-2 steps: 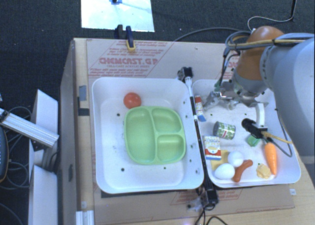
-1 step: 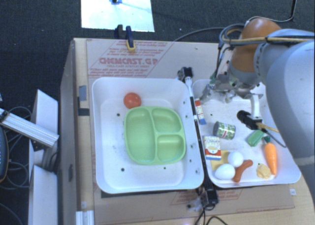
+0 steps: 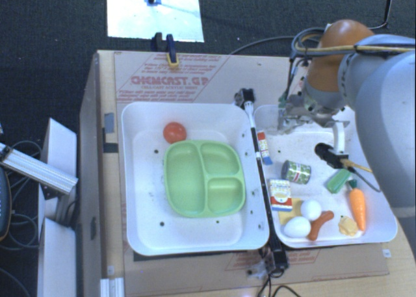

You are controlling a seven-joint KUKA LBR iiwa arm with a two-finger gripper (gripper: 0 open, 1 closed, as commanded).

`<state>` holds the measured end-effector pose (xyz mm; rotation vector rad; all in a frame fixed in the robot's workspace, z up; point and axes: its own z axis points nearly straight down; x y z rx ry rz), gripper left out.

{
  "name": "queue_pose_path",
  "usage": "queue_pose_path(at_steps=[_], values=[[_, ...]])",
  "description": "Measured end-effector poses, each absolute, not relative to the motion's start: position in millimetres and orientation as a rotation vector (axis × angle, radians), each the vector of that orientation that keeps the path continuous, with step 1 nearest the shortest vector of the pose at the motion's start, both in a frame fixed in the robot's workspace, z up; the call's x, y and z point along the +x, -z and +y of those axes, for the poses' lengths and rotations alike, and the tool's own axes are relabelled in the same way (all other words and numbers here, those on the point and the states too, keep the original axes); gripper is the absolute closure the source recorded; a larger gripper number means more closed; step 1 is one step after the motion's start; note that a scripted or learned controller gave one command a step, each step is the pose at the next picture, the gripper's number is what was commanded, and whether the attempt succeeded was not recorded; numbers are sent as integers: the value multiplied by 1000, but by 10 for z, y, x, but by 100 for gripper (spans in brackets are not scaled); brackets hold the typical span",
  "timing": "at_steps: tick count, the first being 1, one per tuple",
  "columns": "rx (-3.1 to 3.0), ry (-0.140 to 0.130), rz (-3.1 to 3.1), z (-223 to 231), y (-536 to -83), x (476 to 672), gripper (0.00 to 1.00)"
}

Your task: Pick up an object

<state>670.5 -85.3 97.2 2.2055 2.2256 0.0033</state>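
Gripper (image 3: 294, 119): hangs low over the far left corner of the right bin (image 3: 390, 227), at the end of the arm coming in from the right. Spread or pressed together: cannot be made out from this angle.

Beneath both bins: brown sheet (image 3: 195, 71) printed in red. Reads "CHEMCAST GP" in large letters, with smaller red lines above and below, too fine to read.

Right bin, along the left wall: slim white stick (image 3: 263, 148) with a red band, lettering too small to read. Just beside it, toward the middle: small can (image 3: 296, 171) on its side, green label with pale print, not legible. Nearer the front: red-and-white box (image 3: 281, 195), printed face up, wording blurred. Close by at the front: two white eggs (image 3: 297, 227) and a brown sausage (image 3: 320, 225) lying against them. Toward the right side: orange carrot (image 3: 357, 208) with its green top pointing away, a green block (image 3: 338, 180) just beyond it, and a pale yellow lump (image 3: 349, 225) next to the carrot's tip.

Nearest the gripper: the stick and the can, both lying flat on the bin floor and apart from it.

Left bin (image 3: 140, 224): holds a green divided plate (image 3: 205, 179) with three compartments, set near the middle. Just past its far left edge: orange-red ball (image 3: 174, 132).
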Motion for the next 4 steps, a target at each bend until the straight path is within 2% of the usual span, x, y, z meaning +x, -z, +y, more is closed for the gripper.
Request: queue_pose_path(at_steps=[1,2,3,4], values=[[2204,-3,2227,-852,-970,6704,0],[2217,0,2220,-1678,-851,6687,0],[2209,-4,2224,-1666,-967,6703,100],[2208,-3,2224,-1665,-966,6703,0]])
